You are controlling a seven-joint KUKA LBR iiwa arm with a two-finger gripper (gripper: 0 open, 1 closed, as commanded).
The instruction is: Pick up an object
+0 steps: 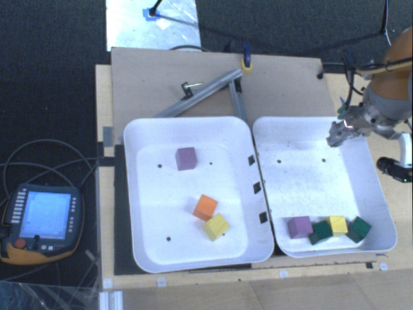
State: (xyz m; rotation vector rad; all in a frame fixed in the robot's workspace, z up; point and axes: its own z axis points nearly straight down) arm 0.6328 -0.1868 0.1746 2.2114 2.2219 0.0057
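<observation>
The left bin [139, 192] holds a purple cube [186, 158] near its back, with an orange cube [205, 206] and a yellow cube [216, 226] touching each other nearer the front. Along the front wall of the right bin [374, 179] lie a purple cube [299, 226], a dark green block [319, 232], a yellow cube [338, 224] and another green block [359, 228]. My gripper [337, 134] hangs over the back right corner of the right bin, far from all the cubes, with nothing seen in it.
A metal bar frame [206, 90] lies on the brown board behind the bins. A teach pendant [40, 223] with its cable rests on the floor at the left. Black clips [257, 187] sit on the rim between the bins.
</observation>
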